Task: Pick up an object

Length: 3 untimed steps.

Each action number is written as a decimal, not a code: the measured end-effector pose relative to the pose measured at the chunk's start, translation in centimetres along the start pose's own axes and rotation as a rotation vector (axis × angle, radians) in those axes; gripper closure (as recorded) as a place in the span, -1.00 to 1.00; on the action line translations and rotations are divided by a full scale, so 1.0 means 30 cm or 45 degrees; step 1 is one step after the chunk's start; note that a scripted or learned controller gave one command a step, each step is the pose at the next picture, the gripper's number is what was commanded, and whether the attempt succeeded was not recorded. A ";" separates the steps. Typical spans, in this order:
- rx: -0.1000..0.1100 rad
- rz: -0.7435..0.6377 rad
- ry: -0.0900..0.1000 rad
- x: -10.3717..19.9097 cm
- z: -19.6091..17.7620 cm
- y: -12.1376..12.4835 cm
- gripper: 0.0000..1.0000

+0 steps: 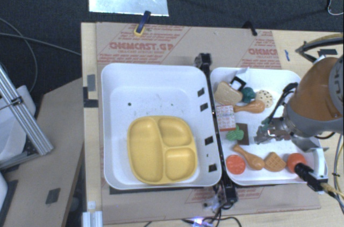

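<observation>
The right bin [252, 71] holds several toy foods: a bread slice [228, 93], a teal piece [248, 94], a cookie [264, 97], a drumstick [250, 108], a pink wafer [224, 116], a green leafy piece [235, 135] against a brown block [243, 132], a red tomato slice [235, 164], a second drumstick [248, 156], a waffle piece [274, 162] and an orange-red ball [295, 161]. My gripper [265, 133] hangs low over the middle of this bin, just right of the brown block and above the waffle piece. I see nothing held in it.
The left bin [156, 76] contains a yellow divided plate [161, 148]. The grey arm with its orange band [322, 94] covers the right bin's right side. A black divider clip [205, 61] sits between the bins. A blue and yellow tool [142, 23] lies on the cardboard behind.
</observation>
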State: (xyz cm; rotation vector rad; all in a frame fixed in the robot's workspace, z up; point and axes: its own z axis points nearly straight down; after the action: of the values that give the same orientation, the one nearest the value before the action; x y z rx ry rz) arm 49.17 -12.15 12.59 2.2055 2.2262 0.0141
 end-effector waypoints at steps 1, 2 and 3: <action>0.018 0.007 0.001 0.055 0.105 -0.020 1.00; 0.011 0.006 -0.001 0.051 0.064 -0.013 1.00; 0.001 -0.006 0.001 0.369 -0.209 0.133 1.00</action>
State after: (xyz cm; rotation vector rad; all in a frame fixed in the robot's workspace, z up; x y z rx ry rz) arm 52.99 -1.05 18.90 2.2016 2.2319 0.0144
